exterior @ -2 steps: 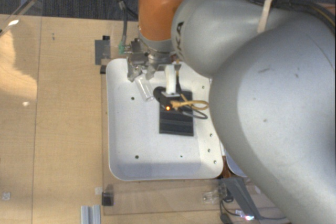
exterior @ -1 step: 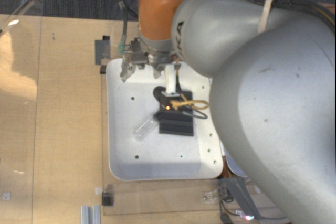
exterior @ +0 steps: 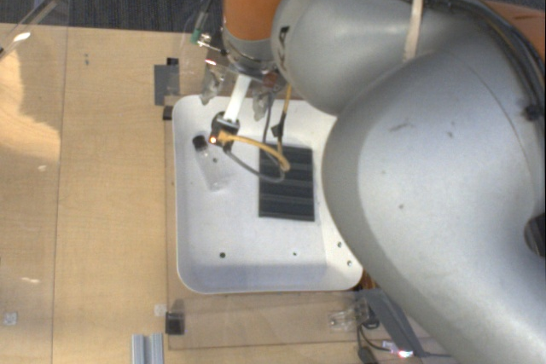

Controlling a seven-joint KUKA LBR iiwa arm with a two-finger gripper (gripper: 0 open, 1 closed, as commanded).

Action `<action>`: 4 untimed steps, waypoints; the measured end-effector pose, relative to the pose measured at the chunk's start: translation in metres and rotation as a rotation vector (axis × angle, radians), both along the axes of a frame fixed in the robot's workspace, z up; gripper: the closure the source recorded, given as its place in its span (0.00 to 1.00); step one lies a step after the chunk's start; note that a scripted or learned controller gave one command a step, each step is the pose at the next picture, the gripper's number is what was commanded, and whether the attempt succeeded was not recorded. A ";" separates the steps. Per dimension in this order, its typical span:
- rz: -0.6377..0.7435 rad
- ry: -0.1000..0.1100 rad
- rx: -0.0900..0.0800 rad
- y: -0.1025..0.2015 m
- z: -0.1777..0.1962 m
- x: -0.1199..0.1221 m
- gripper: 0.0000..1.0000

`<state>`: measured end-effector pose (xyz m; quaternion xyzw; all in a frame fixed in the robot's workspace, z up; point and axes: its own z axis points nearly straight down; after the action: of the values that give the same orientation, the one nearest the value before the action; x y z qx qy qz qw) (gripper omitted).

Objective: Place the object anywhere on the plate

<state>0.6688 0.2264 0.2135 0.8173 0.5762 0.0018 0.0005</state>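
A flat black ribbed rectangle [exterior: 287, 183] lies in the white bin [exterior: 247, 268], right of its middle and partly under the arm's edge. My gripper [exterior: 235, 94] hangs over the bin's far edge, below the orange band, up and to the left of the rectangle. Nothing shows between its parts from this angle. A yellow cable loops from the gripper down to the rectangle's top edge. The arm's grey bulk hides everything to the right of the bin.
The wooden bench [exterior: 85, 183] stretches to the left of the bin. A dark bracket [exterior: 166, 81] stands at the bin's far left corner and a small black block [exterior: 175, 321] near its front left corner.
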 end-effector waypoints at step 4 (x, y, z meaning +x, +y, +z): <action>-0.185 0.001 0.002 0.004 -0.106 -0.029 1.00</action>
<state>0.6394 0.2304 0.1076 0.8670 0.4982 0.0018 -0.0006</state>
